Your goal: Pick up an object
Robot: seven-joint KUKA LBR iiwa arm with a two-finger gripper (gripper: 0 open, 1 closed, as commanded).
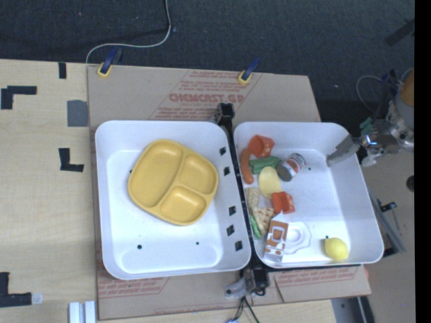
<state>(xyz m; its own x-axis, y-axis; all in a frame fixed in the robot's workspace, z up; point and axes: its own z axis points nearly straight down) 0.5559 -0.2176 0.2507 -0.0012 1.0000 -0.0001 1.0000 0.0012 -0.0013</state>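
Note:
The right bin (340, 200) holds a cluster of small objects along its left side. Among them are an orange-red piece (260, 145), a green item (264, 161), a pale yellow round fruit (269, 180), a small can (292, 166), a red piece (283, 202), a snack packet (258, 212) and a white-and-orange carton (277, 237). A yellow lemon (336, 248) lies alone at the near right corner. My gripper (346, 150) hangs over the bin's right rim, apart from all the objects, with nothing seen in it.
The left bin (114, 227) holds a yellow divided plate (174, 181). A black divider with clips (233, 180) runs between the bins. Cardboard (195, 96) lies under both, held by clamps at the back. The right half of the right bin's floor is bare white.

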